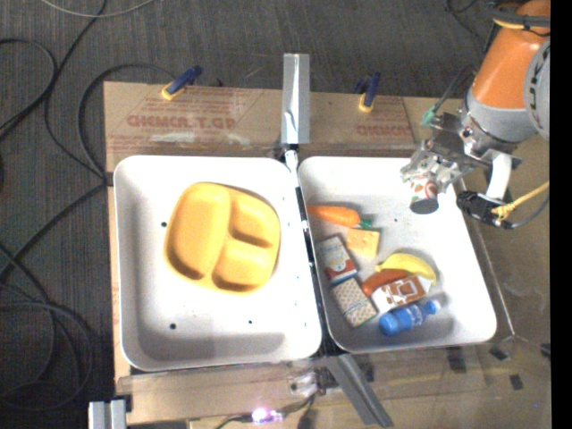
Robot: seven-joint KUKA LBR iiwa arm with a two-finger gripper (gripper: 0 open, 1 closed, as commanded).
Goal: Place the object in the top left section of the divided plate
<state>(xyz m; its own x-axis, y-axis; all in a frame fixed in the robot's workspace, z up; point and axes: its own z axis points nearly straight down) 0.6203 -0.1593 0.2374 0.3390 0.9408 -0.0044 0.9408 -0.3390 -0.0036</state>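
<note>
**Yellow plate waits in the left bin, tool over the right**

Nearest the camera, low in the right bin [478, 307], a blue bottle [408, 317] lies on its side against a red-and-white carton [402, 290].

Which of these things is the task's object cannot be told. An orange carrot [335, 214] lies near the bin's left wall, with a cheese-yellow wedge [364, 239] just beside it. Below them sit a small white carton [336, 258] and a checked box [354, 300]. A yellow banana [407, 264] curves over the red-and-white carton.

Left of all this, the divided plate [223, 236] rests tilted in the left bin [143, 329], a glossy yellow-orange with three hollows.

At the right bin's upper right corner the tool [430, 184] hangs over bare white floor; whether its fingers are spread or pressed together cannot be told. Cardboard [134, 119] covers the table behind the bins, held by clamps [181, 82].
</note>
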